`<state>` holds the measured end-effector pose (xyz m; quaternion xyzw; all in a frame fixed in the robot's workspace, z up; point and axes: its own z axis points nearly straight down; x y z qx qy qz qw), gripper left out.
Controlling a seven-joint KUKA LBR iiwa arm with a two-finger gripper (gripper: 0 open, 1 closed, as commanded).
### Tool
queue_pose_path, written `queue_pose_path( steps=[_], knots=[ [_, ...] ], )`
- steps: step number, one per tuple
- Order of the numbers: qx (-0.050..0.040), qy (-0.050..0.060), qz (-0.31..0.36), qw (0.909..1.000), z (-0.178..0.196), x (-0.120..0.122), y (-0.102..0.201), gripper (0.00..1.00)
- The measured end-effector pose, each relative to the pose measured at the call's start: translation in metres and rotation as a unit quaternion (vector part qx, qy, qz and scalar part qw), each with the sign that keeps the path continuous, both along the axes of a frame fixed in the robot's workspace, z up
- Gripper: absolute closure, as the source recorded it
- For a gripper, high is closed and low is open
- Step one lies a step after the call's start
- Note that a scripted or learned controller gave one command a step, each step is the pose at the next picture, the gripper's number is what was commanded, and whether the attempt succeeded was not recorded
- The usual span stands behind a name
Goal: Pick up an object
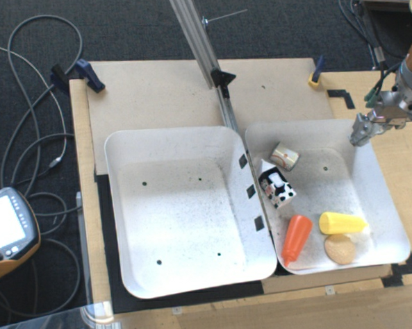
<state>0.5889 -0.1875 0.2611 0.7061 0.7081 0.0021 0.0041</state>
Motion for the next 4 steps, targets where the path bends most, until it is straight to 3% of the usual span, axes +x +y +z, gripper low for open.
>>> queue_pose_path(
  steps=[1,4],
  knots=[
    [0.0032,0.005,0.002,1.0,0.003,-0.011,0.06,1.0],
    [0.0032,0.007,0.002,1.0,-0.034,-0.051,0.213,1.0]
  ],
)
